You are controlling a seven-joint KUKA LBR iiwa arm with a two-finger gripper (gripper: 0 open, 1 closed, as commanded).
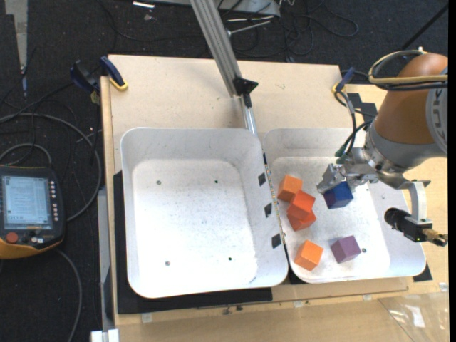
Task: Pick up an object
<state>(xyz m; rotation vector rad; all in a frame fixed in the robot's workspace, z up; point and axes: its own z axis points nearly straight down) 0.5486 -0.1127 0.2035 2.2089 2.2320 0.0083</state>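
Gripper [335, 182] sits low over the right bin [399, 266], arm coming in from the right. Blue cube [339, 194] is right at the fingertips, tilted, just below and touching them; looks pinched between the fingers, so closed on it, though the grip seems shallow. Going outward: stacked orange cubes [298, 201] lie to the gripper's left, near. Another orange cube [309, 254] and a purple cube [345, 249] sit below it, apart. Left bin [135, 148] is further left.

The bench [185, 91], a pale board, carries two white bins side by side: left bin [142, 148], right bin [399, 262].
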